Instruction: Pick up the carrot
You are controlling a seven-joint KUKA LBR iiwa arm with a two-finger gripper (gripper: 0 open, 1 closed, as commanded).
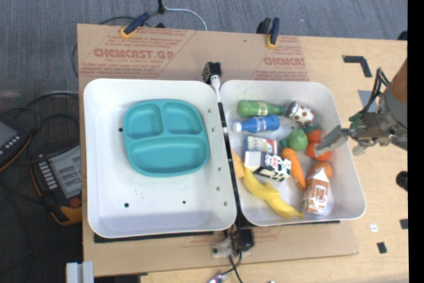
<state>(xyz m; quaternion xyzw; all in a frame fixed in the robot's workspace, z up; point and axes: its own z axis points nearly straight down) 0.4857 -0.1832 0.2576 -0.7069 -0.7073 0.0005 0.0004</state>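
The carrot is a short orange cone lying in the right bin, pointing toward the front between a black-and-white milk carton and an orange juice carton. My gripper reaches in over the bin's right wall, hovering just right of and above the carrot, over a small red-orange item. Nothing shows held in it.
Crowded in the right bin are a green bottle, a blue bottle, a small can, a green pepper and a banana. The left bin holds a teal divided plate.
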